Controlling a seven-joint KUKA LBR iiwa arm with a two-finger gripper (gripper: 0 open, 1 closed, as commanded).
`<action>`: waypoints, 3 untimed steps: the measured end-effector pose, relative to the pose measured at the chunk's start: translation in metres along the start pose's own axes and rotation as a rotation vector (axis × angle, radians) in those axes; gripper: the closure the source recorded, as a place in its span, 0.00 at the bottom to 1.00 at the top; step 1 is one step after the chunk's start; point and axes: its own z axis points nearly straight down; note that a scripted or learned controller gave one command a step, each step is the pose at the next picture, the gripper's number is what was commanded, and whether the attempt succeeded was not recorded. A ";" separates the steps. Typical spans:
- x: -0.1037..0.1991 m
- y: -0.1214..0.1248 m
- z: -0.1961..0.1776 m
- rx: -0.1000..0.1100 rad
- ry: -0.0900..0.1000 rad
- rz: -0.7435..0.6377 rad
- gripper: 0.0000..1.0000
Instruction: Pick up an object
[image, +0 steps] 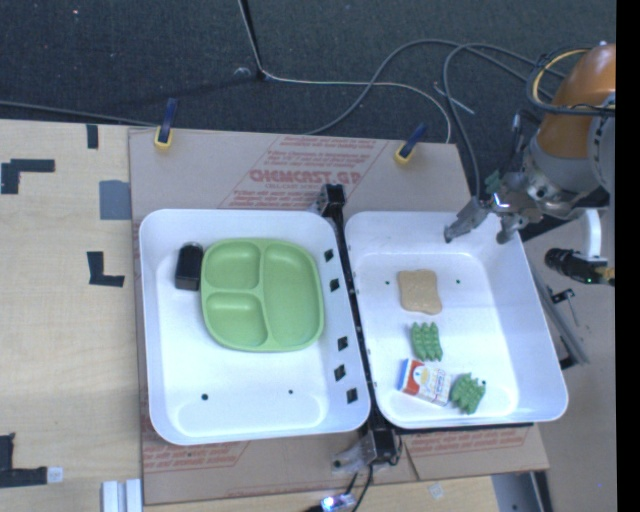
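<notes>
Two smooth bins (160, 300), spread fingers (485, 225) above

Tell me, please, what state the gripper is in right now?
Gripper: open, holding nothing, above the right bin's far rim.

Two white bins sit side by side: the left bin (160, 330) and the right bin (530, 330). The left holds one green divided plate (263, 295) and one small black block (188, 267). The right holds one tan biscuit (419, 291), two green toys (427, 341) (467, 392) and one small red-and-white packet (424, 381).
</notes>
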 end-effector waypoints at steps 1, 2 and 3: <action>0.003 0.010 0.051 -0.002 -0.001 -0.001 0.00; 0.004 0.010 0.103 -0.004 -0.002 -0.001 0.00; 0.004 0.011 0.090 -0.008 -0.004 -0.002 1.00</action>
